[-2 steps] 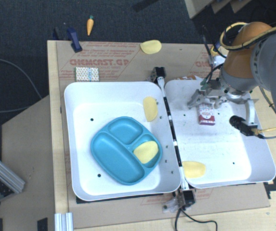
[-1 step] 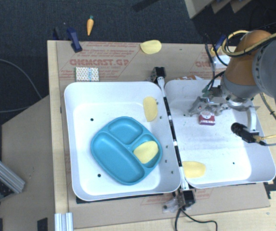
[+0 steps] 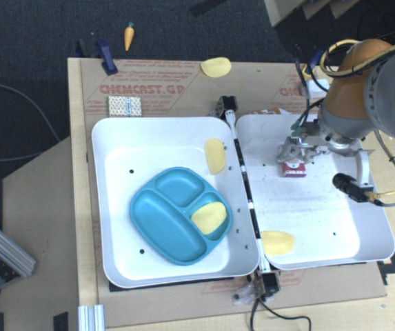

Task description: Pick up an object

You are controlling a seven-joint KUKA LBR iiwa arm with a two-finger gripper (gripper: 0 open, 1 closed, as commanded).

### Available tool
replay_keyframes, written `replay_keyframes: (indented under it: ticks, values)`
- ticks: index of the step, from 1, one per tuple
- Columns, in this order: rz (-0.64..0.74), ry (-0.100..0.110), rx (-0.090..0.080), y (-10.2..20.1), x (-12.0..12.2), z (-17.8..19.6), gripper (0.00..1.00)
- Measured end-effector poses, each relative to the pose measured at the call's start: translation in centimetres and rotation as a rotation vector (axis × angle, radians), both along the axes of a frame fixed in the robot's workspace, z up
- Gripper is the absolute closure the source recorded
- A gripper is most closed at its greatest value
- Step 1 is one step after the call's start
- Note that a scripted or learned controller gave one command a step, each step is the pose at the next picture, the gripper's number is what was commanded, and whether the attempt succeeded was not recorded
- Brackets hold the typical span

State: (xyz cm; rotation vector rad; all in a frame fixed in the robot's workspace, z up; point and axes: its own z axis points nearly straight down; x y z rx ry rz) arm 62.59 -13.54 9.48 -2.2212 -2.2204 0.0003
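in the left bin [image 3: 114,205] a blue divided plate [image 3: 173,216] carries a yellow piece [image 3: 209,216]. in the right bin [image 3: 362,243], the gripper [image 3: 299,152] hangs just above a small red object [image 3: 294,170]; i cannot tell its state.

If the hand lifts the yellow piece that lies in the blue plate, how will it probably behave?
The yellow piece looks smooth and rounded, so it may slip or roll between fingers. It seems small and probably light. It sits in a walled compartment of the blue plate, so a push would likely stop at the wall.
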Motion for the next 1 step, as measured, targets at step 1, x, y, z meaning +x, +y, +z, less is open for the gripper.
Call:
replay_keyframes:
  ticks: [1]
  values:
    - [0.003, -0.004, 0.001, 8.12, -1.69, 9.13, 1.0]
